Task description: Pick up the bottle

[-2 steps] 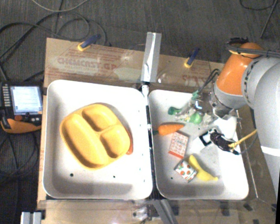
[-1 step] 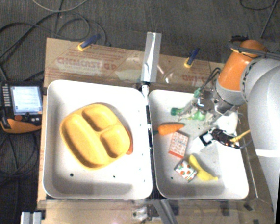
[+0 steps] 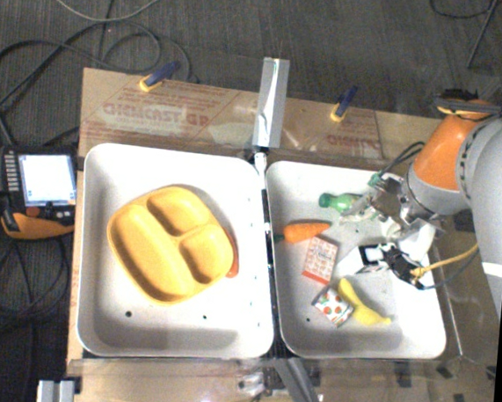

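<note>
Left bin (image 3: 90,313): a yellow divided tray (image 3: 172,243) lies tilted in the middle, with an orange-red object peeking out at its right edge; not identifiable.

Right bin (image 3: 414,340), from its left side: an orange carrot (image 3: 304,232) near the dividing wall, a small printed card (image 3: 319,260) just below it, a small box with red spots (image 3: 333,309) toward the front, and a yellow banana (image 3: 364,308) touching that box on its right.

The bottle (image 3: 339,201), green and clear, lies on its side near the bin's back wall, above the carrot and apart from it.

End effector (image 3: 389,220) sits low just right of the bottle, close to its clear end. Cables and wrist hardware clutter it; cannot tell its opening. Nothing visibly gripped.

Step, as judged: approach, grasp not yet made. Next move calls for shifting left over the bottle's body, straddling it across its narrow width, closing, then lifting. Risk: the bottle rolls toward the wall.
</note>
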Available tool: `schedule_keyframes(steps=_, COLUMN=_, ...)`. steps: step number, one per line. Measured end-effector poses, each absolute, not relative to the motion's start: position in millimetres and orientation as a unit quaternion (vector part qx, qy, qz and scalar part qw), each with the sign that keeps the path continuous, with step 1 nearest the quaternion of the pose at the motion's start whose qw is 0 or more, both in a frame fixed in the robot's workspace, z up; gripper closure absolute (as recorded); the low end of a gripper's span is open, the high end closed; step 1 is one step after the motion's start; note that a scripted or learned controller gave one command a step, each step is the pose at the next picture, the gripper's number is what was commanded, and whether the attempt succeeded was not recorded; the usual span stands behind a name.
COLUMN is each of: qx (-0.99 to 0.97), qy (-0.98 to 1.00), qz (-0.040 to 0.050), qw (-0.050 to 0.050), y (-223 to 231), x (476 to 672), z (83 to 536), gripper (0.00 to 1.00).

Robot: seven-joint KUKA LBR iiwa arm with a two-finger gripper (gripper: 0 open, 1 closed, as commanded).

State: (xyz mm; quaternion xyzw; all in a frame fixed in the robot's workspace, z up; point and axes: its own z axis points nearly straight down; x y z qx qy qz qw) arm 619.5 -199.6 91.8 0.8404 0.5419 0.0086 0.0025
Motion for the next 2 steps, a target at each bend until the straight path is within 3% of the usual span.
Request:
schedule_keyframes(steps=1, qx=0.854, qy=0.519, qz=-0.0286, qw=-0.03, y=-200.4, x=655.0, z=88.1, gripper=0.0)
schedule_keyframes(steps=2, qx=0.862, qy=0.506, qz=-0.0288, qw=-0.028, y=-199.4, x=655.1, z=87.9, gripper=0.0)
